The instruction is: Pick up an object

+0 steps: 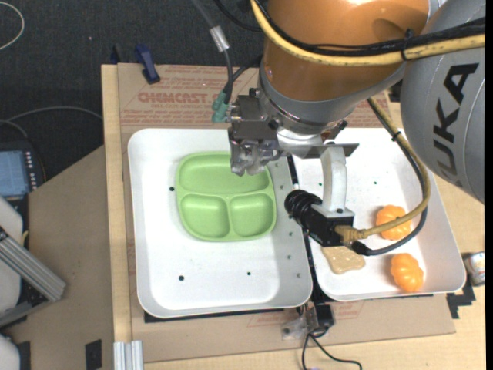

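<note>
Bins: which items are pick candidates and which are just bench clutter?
Pick candidates: green divided plate; two orange pumpkins; tan biscuit-shaped piece.
Clutter: blue clamp; cardboard sheet; metal rail.

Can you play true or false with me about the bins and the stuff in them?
1. The green plate is in the left bin. True.
2. The plate has three sections. True.
3. Two orange pumpkins sit in the left bin. False: they are in the right bin.
4. The tan piece lies on the green plate. False: it lies in the right bin.
5. The gripper is above the plate's top edge. True.
</note>
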Tool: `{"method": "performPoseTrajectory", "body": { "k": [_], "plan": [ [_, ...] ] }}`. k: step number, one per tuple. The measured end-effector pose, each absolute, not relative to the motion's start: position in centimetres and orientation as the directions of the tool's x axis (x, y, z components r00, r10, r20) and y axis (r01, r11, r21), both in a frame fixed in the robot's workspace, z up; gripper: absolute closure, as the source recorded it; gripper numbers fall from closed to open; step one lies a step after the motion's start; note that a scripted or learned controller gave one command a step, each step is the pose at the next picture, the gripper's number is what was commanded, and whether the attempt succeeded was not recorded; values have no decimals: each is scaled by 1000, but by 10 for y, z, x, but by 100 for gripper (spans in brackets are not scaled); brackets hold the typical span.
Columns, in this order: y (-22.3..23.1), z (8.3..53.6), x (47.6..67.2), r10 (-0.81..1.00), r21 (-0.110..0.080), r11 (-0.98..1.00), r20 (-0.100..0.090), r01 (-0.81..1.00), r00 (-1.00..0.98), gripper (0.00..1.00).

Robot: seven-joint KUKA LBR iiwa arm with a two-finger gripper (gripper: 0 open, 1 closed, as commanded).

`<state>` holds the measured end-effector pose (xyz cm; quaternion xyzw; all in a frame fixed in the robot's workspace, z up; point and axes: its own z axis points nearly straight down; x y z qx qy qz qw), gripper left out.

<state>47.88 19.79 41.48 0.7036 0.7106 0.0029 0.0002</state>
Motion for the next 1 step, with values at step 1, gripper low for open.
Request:
{"method": "performPoseTrajectory", "body": {
  "k": [1],
  "plan": [
    [114,397,479,1000,-4,-9,-2,1000,9,100]
  ]
}}
